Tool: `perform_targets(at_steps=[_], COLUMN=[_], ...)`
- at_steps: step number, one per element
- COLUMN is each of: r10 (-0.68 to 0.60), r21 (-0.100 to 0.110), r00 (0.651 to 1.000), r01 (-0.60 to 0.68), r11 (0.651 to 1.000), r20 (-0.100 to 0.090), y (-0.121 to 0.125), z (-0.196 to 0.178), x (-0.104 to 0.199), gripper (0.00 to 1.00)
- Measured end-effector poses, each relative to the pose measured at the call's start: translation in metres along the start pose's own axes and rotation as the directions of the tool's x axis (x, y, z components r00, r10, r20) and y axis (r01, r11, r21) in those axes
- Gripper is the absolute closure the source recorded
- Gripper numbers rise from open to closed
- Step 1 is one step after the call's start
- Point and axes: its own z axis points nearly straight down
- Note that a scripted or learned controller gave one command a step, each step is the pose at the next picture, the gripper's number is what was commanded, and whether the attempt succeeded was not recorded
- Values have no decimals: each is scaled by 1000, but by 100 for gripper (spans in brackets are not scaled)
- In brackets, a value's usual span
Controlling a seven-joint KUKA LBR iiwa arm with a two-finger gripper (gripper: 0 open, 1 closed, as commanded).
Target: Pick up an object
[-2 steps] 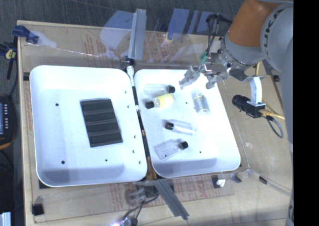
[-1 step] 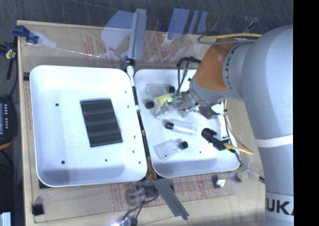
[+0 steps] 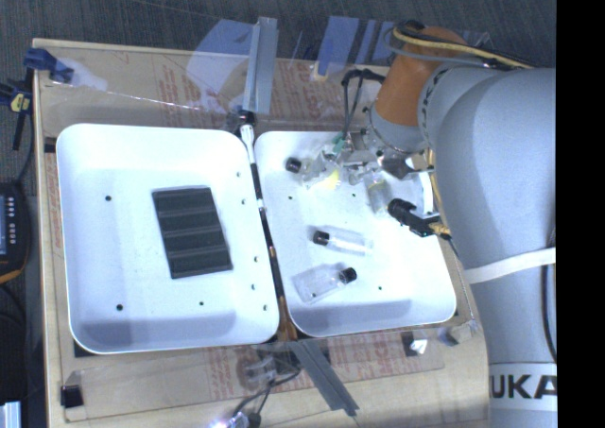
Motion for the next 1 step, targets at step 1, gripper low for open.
perform_targets(at_steps=[1], r10=[-9], r21=[2], r00=[1000], r01=[9], r11=[1000], r20=[-1], y=[1], z=[-10], x=[2], gripper=[100])
